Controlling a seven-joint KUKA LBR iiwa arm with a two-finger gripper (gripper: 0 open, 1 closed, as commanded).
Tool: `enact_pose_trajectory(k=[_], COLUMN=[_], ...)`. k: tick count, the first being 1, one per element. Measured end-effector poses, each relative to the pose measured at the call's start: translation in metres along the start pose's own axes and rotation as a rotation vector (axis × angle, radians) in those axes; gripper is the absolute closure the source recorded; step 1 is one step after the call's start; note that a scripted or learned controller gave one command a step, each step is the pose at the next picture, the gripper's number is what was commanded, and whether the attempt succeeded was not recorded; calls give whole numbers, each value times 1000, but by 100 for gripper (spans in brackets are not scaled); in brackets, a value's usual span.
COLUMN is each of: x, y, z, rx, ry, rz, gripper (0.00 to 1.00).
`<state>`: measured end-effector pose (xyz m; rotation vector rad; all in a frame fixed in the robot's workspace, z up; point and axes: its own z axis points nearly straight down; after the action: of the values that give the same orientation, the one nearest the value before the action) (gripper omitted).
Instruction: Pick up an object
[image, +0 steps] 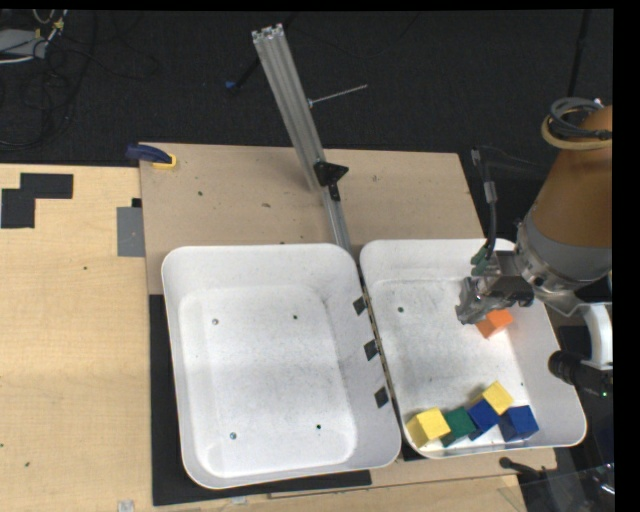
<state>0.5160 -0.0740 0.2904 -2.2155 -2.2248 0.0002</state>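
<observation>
Orange block (493, 322) sits in the right bin (420, 330), touching the claw (478, 308); whether the claw pinches it, I cannot tell.

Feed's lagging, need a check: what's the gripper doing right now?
Gripper: low in the right white bin, right at the small orange block; finger state and grasp cannot be told.

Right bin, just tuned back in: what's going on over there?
The KUKA arm's end effector is down inside the right bin, right at an orange block near the far right side. Whether it has hold of the block can't be told from this view. A cluster of yellow, green and blue blocks sits in the bin's near corner.
</observation>
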Motion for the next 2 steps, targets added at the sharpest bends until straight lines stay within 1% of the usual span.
enact_pose_trajectory(k=[1, 2], x=[47, 92], y=[28, 54], z=[24, 25], rx=[3, 1], ry=[0, 0], rz=[0, 1], gripper=[100, 100])
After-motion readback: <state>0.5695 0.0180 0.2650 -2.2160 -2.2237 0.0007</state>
